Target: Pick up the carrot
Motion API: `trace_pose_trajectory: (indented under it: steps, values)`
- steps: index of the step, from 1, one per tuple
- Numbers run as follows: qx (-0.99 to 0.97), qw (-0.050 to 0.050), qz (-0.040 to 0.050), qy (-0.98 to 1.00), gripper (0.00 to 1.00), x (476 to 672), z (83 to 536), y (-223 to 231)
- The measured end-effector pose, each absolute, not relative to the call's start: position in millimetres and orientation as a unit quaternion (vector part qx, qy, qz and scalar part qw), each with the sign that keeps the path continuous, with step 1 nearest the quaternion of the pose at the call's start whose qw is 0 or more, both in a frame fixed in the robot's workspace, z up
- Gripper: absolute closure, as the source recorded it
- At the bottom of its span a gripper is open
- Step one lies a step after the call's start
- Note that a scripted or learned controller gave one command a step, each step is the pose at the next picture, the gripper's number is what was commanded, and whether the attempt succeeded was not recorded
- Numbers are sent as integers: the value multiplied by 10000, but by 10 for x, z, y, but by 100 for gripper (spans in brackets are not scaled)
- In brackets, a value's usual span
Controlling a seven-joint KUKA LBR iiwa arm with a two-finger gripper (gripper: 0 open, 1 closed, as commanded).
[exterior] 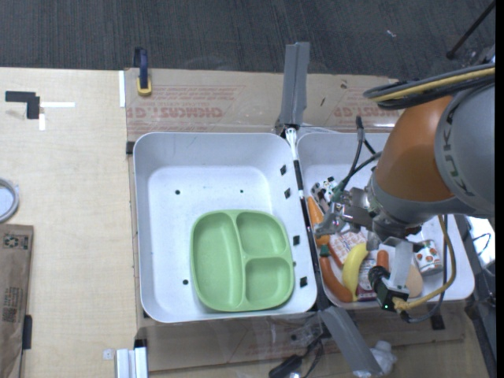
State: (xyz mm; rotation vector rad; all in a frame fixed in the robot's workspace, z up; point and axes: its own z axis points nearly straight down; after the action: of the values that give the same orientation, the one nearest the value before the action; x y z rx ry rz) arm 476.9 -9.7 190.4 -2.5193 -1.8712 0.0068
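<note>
Carrot (316,211): right bin (346,144), against left wall, lower end hidden.
My gripper (339,215): over the clutter, beside carrot; finger state unreadable.
Banana (353,268): partly covered.

The arm (429,160) hides the fingers and much of the right bin (346,144).

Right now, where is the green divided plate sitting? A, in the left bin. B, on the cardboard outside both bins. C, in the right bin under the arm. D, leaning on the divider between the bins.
A. The green divided plate lies flat on the floor of the left bin, while the arm works over the right bin, where the carrot lies by the left wall.
</note>
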Motion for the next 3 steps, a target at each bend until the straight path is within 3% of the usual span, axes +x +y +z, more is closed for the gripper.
trace_pose_trajectory:
  steps: [1,2,3]
  values:
    - [-7826,14,24,-6225,0,4769,1903,34]
    - [-8135,5,21,-5815,0,4920,1904,-821]
    - [-8134,5,20,-5817,0,4920,1904,-820]
